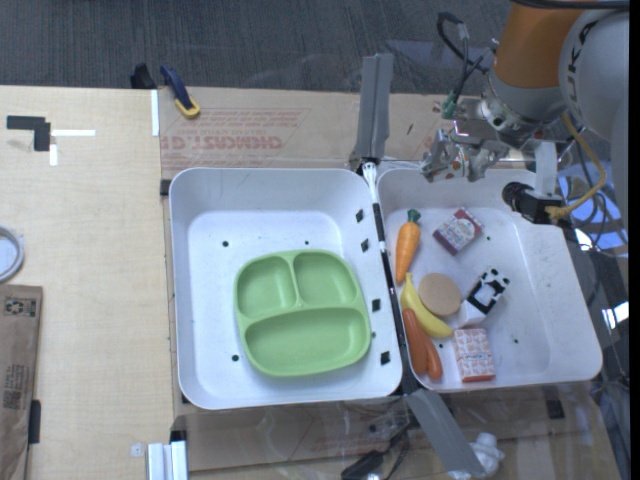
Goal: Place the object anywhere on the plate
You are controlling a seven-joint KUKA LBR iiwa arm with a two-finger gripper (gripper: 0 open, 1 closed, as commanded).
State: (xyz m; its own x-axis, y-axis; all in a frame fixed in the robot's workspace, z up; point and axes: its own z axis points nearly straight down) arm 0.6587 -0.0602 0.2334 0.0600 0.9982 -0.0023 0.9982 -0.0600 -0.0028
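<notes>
Jaws (455, 160) over right bin's (560, 298) far rim, nothing visibly held

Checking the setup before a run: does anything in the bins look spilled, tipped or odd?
Nothing looks spilled or damaged. The green plate lies flat in the left bin, a little askew to its walls. In the right bin, the carrot, banana and small boxes lie loosely near the divider. The hand hovers at the right bin's far edge.
</notes>
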